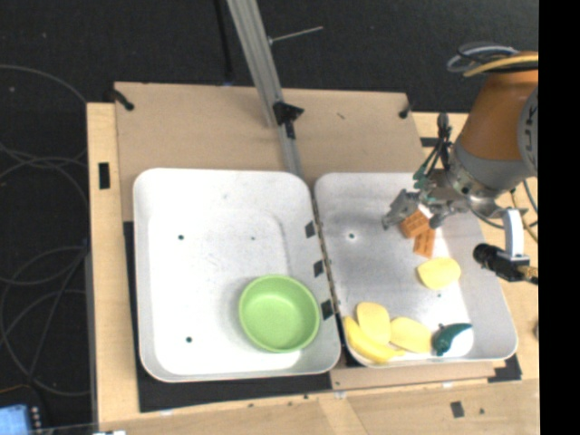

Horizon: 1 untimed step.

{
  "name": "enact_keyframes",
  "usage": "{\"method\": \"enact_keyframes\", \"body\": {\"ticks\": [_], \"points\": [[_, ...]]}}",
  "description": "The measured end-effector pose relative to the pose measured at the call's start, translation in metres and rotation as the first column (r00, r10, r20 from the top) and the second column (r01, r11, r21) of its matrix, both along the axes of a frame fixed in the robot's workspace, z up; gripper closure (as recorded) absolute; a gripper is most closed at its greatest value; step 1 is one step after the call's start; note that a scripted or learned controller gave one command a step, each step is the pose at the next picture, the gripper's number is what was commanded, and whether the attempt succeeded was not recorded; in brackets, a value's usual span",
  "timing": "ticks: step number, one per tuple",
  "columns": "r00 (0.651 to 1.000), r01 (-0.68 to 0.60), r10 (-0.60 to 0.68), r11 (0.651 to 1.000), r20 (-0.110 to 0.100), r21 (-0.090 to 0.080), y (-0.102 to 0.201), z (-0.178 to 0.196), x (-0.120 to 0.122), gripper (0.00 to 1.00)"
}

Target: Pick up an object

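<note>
- We read this as a robotics lab, not a home or shop.
- Bench (227, 125): bare tan board on dark carpet, holding two white bins (181, 207) side by side at frame centre.
- Loose cables (36, 198) trail over the floor at left.
- Aluminium mast (258, 53) rises at top centre.
- Industrial arm (498, 125), orange-banded, enters at upper right.

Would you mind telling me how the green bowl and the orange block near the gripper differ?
The green bowl is round and hollow; the orange block is small and boxy. The bowl looks much larger than the block. The bowl sits in the left bin, far from the arm, while the block lies in the right bin right at the gripper. Both rest on a white bin floor.
</note>
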State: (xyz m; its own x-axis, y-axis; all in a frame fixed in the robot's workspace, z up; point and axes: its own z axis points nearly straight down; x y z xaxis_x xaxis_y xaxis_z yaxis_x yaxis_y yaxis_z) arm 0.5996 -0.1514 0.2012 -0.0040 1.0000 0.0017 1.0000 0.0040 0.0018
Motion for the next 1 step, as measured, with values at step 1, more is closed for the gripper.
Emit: {"method": "enact_keyframes", "body": {"ticks": [1], "points": [[1.000, 0.000, 0.000, 1.000, 0.000, 0.000, 0.0001, 0.0000, 0.0000, 0.00]]}}
